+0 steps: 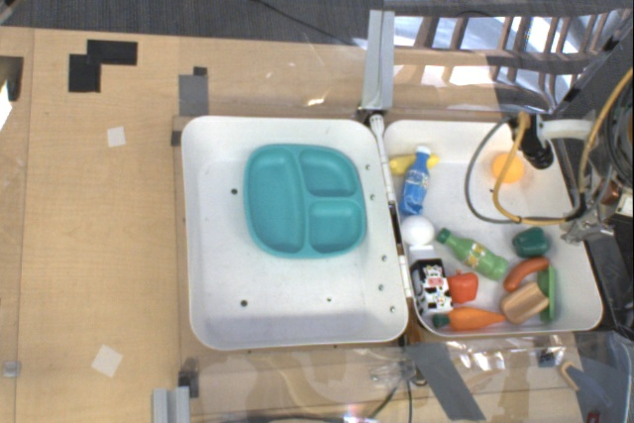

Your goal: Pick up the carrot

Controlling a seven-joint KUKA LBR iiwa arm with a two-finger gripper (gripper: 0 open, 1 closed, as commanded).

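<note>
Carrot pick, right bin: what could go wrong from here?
1. The carrot lies against the front wall of the right bin, with a red toy and a bread piece close by. A descent may hit the wall or catch a neighbour.
2. The reddish sausage nearby is similar in colour, so the wrong item might get picked.

Carrot (476,318) lies along the right bin's (454,175) front edge, bread (524,303) just beside it at the front right corner, tomato (463,287) close behind. Green bottle (474,254) lies mid-bin. Teal plate (303,199) sits in the left bin's (213,292) middle.
</note>
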